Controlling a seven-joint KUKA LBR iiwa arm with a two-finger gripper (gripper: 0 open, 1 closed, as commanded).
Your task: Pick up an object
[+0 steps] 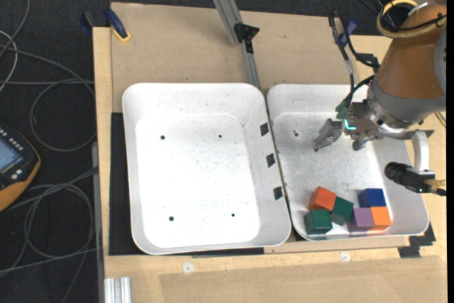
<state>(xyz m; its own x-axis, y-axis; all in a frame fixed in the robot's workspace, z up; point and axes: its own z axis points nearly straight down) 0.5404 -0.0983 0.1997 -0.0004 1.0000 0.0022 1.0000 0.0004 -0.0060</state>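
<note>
Blocks [347,210] clustered at near end of right bin [301,117], untouched. Gripper [342,138] hovers above bin middle, well apart from them; jaws spread wide, nothing between. Left bin [142,99] alongside on tabletop [177,35].

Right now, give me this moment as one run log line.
gripper: open, holding nothing, over right bin | blocks: clustered in right bin's near corner, untouched | left bin: no blocks

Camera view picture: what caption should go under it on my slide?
Grey robot arm's gripper hovers open above the right white bin, away from small coloured blocks clustered in its near corner.
</note>
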